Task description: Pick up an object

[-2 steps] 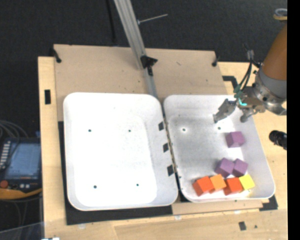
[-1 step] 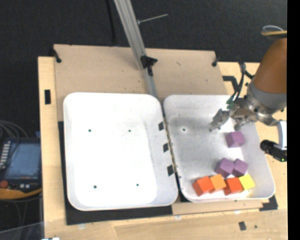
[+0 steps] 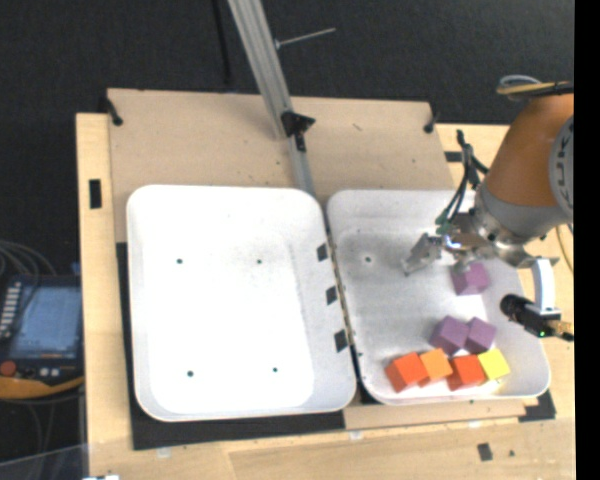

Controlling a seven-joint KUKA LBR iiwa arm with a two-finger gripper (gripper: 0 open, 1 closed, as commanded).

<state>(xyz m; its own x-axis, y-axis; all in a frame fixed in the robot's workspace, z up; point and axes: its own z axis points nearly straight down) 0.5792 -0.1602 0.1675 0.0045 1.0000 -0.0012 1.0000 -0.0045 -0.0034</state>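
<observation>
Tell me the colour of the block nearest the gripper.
Purple block, seen in the camera view.

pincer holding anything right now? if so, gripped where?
Nothing is held. The grey metal pincer hangs over bare floor of the right white bin; the nearest purple cube lies apart from it.

My surface (image 3: 95, 268) is pale wood, with a tan board (image 3: 200, 138) laid across its far half. Two shallow white bins sit on it side by side, edges touching: the left bin (image 3: 230, 298), the right bin (image 3: 380, 298). A grey post (image 3: 270, 78) rises slantwise from behind them.
</observation>
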